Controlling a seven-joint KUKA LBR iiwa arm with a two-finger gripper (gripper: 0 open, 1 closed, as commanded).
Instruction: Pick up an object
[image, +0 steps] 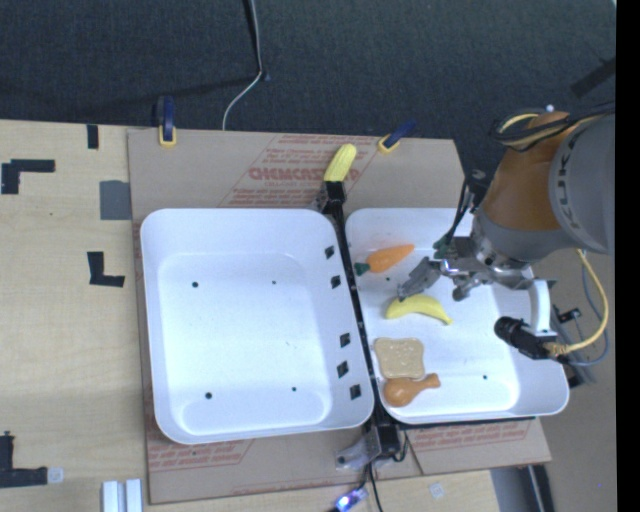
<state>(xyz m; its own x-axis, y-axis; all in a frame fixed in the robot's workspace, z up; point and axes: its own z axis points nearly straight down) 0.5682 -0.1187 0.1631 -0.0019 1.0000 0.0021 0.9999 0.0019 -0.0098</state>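
Hovering over curved yellow banana (419, 310): metal claw (425, 280), fingers spread, nothing gripped.

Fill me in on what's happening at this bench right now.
A grey and orange robot arm reaches in from the right over the right bin, trying to pick up an object. Its gripper hangs just above the banana, with nothing seen between the jaws. The carrot lies near the bin's far left corner; the slice of bread and the chicken drumstick lie near its front left. The left bin sits alongside.
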